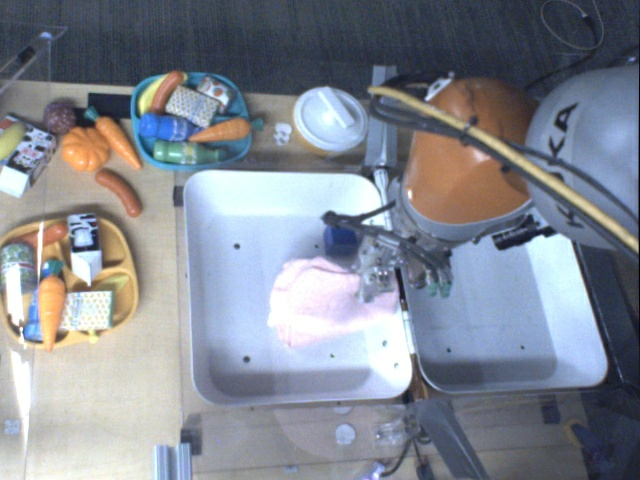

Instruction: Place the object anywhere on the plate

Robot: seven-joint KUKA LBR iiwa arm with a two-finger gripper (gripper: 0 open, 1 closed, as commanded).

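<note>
I observe the end effector [378, 276] low over the right side of the left bin [230, 368], next to the wall it shares with the right bin [520, 358]. I cannot tell whether it is open or closed. A pale pink plate [315, 303] lies in the left bin, and the end effector overlaps its right edge. A small blue object [342, 238] sits at the plate's upper right rim, just beside the end effector. I cannot tell whether the two touch. On the tabletop [150, 388], left of the bins, stand a blue bowl [195, 164] and a yellow dish [128, 268], both holding toy food.
</note>
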